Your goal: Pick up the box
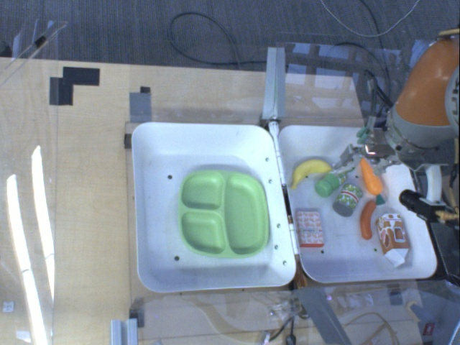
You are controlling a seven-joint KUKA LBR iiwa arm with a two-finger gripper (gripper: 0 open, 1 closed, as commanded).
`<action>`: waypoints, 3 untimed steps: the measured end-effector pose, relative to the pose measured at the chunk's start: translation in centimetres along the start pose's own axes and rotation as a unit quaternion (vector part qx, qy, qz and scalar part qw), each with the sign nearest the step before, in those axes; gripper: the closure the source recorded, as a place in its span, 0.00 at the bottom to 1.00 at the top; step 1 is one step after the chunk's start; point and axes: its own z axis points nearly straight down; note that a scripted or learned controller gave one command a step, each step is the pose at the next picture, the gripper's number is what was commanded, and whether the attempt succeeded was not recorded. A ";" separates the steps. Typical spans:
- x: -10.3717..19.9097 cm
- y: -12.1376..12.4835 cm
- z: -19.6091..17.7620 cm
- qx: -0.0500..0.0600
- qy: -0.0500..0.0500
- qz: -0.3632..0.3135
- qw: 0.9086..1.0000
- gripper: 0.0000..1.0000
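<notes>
A robotics lab. A pale wooden bench (79, 214) carries two white bins (151, 264) fenced by clear panels. Loose black cables (215, 31) trail across grey carpet (144, 6) behind.

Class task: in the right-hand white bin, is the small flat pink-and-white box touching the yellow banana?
Apart. The camera view shows bare white bin floor between the small flat pink-and-white box and the yellow banana, which lies further up the right-hand bin.

A green divided plate (224, 213), a yellow banana (310, 170), an orange carrot (371, 177), and a red-and-white patterned box (310, 228).
</notes>
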 end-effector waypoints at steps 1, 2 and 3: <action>3.4 2.1 9.9 -0.002 0.000 0.054 0.999 0.00; 3.4 2.2 8.8 -0.002 0.001 0.054 0.999 1.00; 5.6 2.9 0.1 -0.001 0.000 -0.047 0.999 1.00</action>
